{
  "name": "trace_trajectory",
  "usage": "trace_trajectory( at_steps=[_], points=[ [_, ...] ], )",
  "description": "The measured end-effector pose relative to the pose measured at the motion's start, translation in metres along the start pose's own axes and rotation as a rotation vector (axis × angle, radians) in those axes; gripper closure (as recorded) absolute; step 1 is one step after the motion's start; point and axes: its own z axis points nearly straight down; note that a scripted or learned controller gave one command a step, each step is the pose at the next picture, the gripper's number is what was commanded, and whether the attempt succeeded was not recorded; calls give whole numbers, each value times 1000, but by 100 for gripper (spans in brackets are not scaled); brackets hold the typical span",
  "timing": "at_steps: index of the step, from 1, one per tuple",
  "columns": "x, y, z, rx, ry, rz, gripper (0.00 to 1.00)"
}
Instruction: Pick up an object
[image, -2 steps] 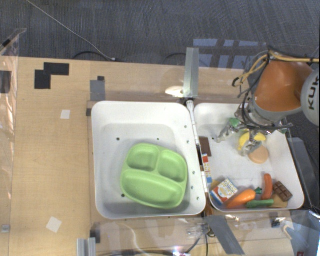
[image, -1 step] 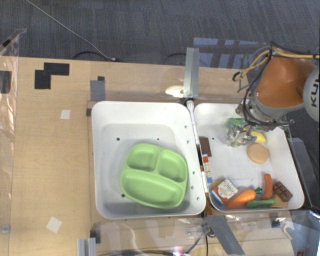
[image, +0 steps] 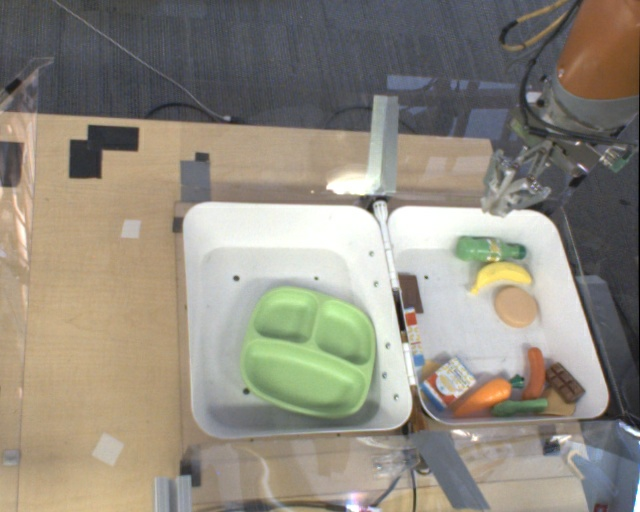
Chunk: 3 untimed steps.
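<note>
Presently the gripper (image: 508, 192) hangs at about one o'clock of the scene, over the far rim of the right bin (image: 440, 290), and nothing shows between its fingers; whether they are spread or pressed together I cannot tell, since they blur into the metal around them. No single object is named, so the nearest candidates matter most. A green bottle (image: 489, 249) lies on its side just toward six o'clock from the gripper, with a yellow banana (image: 500, 276) touching or nearly touching its near side and a round tan disc (image: 517, 306) just beyond that. These look like light, hollow plastic toys: stiff enough to pinch, but smooth and likely to squirt out of a poorly centred grip. The bottle would best be taken across its round body at mid-length, the banana across its thick middle. The disc is flat and low, so harder to get under. At the bin's five o'clock corner a carrot (image: 481, 396), a red sausage (image: 536, 371), a chocolate bar (image: 564, 382) and a small carton (image: 452, 378) crowd together, leaving little room for fingers. A green divided plate (image: 309, 351) sits alone in the left bin (image: 215, 300), wide and awkward to pinch except at its rim.
</note>
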Motion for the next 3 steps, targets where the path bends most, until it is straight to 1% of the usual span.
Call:
trace_trajectory(
  at_steps=[1, 3],
  points=[
    [-1, 1, -5, -7, -1, 0, 100],
    [-5, 1, -28, -2, -14, 1, 100]
  ],
)
